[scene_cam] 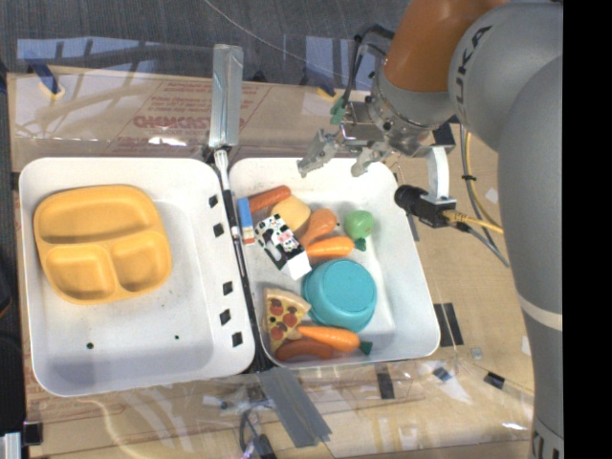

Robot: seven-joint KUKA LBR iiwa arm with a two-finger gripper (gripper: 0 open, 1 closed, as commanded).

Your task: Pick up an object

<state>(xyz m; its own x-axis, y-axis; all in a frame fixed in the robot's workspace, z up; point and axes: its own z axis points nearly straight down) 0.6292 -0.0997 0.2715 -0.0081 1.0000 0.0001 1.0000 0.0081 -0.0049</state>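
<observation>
- The gripper [337,163] hangs over the far rim of the right bin [413,285], its two fingers spread well apart with nothing between them.
- Behind it rises the grey arm [516,75] with its orange band [430,17], reaching in from the right.
- All the things to pick lie in the right bin — a sausage [269,198] and a bread-coloured piece [291,216] near the far edge, just below the open fingers.
- Beside those sits a black-and-white cow-patterned toy [277,238], touching a blue-and-white stick [245,220] that lies along the bin's left wall.
- Two orange carrots [329,249] lie mid-bin, one tilted, one flat; a green pear-like fruit [360,225] sits just to their right.
- A teal bowl [340,293] rests mouth down in the near half — it touches the lower carrot.
- At the near edge lies a pizza slice [283,314], with another carrot [330,338] and a reddish sausage [292,350] beside it.
- The left bin [124,352] bears a yellow divided tray [100,242], well apart from the gripper.
</observation>
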